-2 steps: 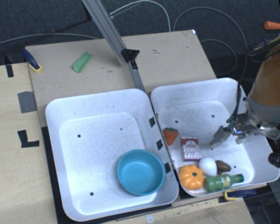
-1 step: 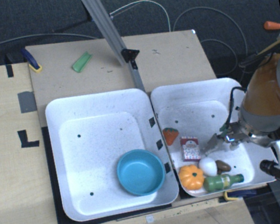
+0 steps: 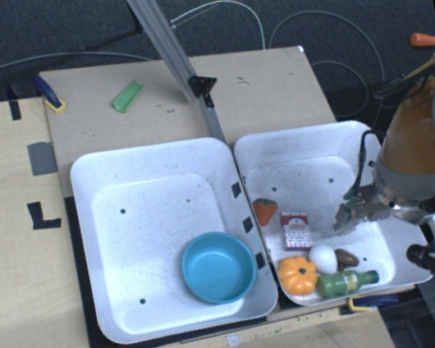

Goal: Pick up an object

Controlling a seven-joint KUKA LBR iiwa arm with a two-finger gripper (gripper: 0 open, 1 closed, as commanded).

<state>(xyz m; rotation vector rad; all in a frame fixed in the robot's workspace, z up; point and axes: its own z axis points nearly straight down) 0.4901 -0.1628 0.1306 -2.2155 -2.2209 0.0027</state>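
Nearest the camera, along the front wall of the right bin (image 3: 303, 139), a green bottle (image 3: 346, 281) is seen lying on its side, with an orange pumpkin (image 3: 297, 275) just to its left. A white egg (image 3: 323, 258) and a small brown object (image 3: 346, 257) are set just behind the bottle, touching or nearly touching one another. Farther back, a red and white packet (image 3: 297, 230) lies flat, and a small red strawberry-like piece (image 3: 265, 210) is found beyond it, near the bin's left wall. The end effector (image 3: 356, 212) is held above the bin floor to the right of the packet and behind the brown object; nothing is seen grasped, and whether it is released or clenched cannot be told. A blue bowl (image 3: 218, 266) sits in the left bin (image 3: 93, 178).
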